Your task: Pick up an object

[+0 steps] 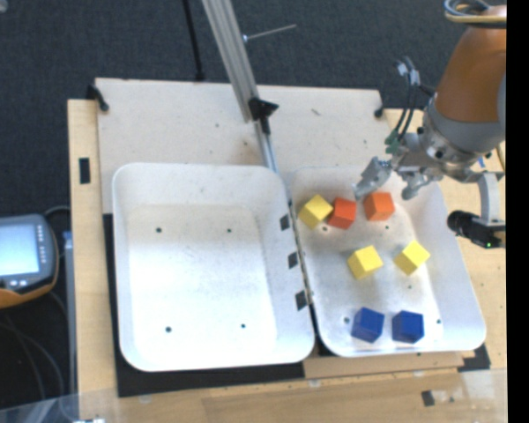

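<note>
Orange cube (380, 205) sits in the right bin (458, 271), far end, just beside a red-orange cube (344, 212) — gripper (392, 181) fingers spread above it, nothing pinched. Grasp and lift not yet done.

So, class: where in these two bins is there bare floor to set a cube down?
The left bin is bare from wall to wall. The right bin is crowded: yellow, orange and blue cubes fill it, with the pincer over the orange cube.

Grey arm (476, 69) in from the right; gripper (393, 181) low, fingers spread apart
</note>
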Tool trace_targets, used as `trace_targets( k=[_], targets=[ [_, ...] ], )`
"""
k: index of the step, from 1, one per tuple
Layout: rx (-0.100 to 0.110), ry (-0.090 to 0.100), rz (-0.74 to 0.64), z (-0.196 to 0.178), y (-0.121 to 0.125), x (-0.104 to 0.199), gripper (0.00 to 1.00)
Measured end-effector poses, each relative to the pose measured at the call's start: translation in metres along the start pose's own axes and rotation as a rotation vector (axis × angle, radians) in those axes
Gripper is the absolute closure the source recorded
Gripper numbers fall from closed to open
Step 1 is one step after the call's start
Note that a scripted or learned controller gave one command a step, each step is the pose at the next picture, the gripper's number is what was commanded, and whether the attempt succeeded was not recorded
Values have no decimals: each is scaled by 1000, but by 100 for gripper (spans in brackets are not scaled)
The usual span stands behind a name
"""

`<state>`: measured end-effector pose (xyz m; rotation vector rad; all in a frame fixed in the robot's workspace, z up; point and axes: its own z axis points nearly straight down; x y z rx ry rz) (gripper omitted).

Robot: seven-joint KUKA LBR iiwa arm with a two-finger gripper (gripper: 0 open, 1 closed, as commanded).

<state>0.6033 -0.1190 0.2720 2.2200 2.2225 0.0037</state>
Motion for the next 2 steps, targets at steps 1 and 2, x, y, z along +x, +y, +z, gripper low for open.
trace_targets(
  k=[1, 2],
  targets=[
    [7, -3, -2, 115, 50, 26, 0],
    [-21, -6, -2, 145, 46, 22, 0]
  ],
)
